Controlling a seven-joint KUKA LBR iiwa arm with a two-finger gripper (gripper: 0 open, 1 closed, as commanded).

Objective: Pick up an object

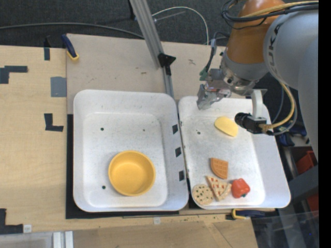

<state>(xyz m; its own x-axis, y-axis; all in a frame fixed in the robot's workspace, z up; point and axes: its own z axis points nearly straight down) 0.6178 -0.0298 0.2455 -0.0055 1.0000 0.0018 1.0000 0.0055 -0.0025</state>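
Note:
My gripper (205, 100) hangs over the far left corner of the right bin (269, 154), fingers pointing down, with nothing seen between them. A pale yellow lemon-shaped piece (226, 126) lies just to its right and nearer the front. Along the bin's front lie an orange waffle piece (219, 168), a pizza slice (218, 188), a round cracker (202, 194) and a red pepper (239, 188). A yellow bowl (132, 172) sits in the left bin (88, 138).
A slanted metal pole (151, 32) rises behind the bins near the divide. Cables (181, 14) run across the back. A black camera knob (249, 122) sticks out from the arm over the right bin's right side.

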